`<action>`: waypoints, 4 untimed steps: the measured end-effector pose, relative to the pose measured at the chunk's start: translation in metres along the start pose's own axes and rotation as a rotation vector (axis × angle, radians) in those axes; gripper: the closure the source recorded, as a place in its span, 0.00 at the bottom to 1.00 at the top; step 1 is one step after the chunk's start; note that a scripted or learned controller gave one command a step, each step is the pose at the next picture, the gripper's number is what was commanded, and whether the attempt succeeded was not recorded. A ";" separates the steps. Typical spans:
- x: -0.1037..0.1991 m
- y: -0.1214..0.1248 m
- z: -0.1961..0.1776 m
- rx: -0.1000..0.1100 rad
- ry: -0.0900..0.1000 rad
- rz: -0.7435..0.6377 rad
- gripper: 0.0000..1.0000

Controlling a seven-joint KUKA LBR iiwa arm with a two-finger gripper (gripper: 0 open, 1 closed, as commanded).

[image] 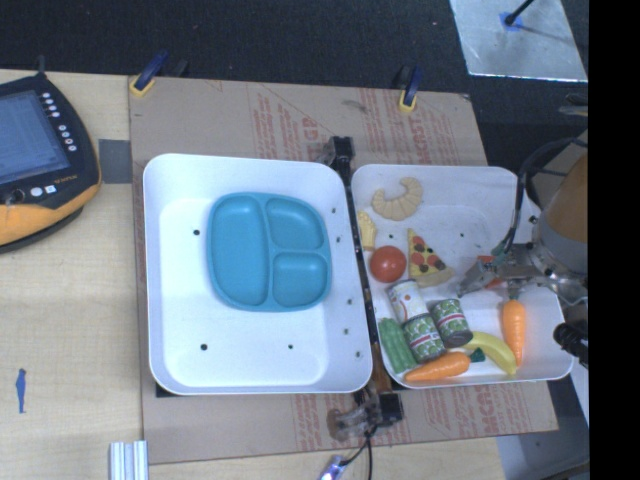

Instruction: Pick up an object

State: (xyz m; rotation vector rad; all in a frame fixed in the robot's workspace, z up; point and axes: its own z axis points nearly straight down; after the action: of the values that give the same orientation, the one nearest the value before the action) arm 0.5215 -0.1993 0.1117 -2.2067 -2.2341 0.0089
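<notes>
Resting at the frame's far left on the bench (60,368): an orange-edged control tablet (40,163). Clipped along the cardboard sheet (300,118) near the top: two blue clamps (148,73).

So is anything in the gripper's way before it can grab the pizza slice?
Nothing visible stands between them. The gripper hangs over the right bin, and the pizza slice lies to its left across bare bin floor. The tomato sits on the slice's far side.
</notes>
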 end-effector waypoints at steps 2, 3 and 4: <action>0.056 0.051 0.005 -0.015 -0.001 0.005 1.00; 0.056 0.051 0.005 -0.014 -0.001 0.005 0.00; 0.087 0.104 0.019 -0.002 0.004 0.009 0.00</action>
State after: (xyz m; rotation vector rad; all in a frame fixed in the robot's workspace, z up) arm 0.6247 -0.1115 0.0917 -2.2156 -2.2232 0.0025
